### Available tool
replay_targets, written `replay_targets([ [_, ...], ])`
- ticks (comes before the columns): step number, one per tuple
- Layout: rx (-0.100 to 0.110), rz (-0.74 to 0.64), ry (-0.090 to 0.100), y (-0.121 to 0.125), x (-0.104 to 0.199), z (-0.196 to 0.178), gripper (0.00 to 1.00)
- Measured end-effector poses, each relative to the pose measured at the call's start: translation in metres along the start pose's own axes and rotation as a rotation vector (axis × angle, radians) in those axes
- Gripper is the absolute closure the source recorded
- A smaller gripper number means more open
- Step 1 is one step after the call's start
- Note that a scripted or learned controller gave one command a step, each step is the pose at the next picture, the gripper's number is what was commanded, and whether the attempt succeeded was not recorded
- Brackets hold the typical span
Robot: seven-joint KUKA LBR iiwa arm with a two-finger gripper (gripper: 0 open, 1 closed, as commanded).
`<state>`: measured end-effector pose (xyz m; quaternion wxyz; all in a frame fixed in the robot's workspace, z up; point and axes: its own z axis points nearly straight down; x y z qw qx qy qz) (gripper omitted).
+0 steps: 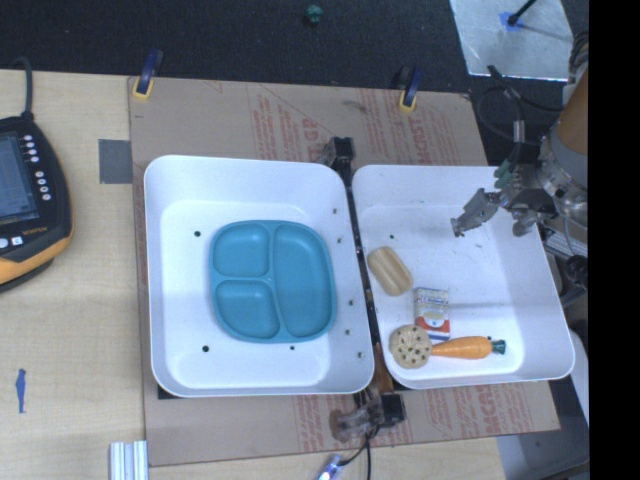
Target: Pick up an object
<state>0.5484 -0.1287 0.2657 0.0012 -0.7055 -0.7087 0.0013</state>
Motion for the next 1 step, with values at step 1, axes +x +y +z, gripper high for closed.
replay_targets([
  [1, 0.001, 0.001, 0.0, -0.0371, 0.0319, 0.1095, 0.0],
])
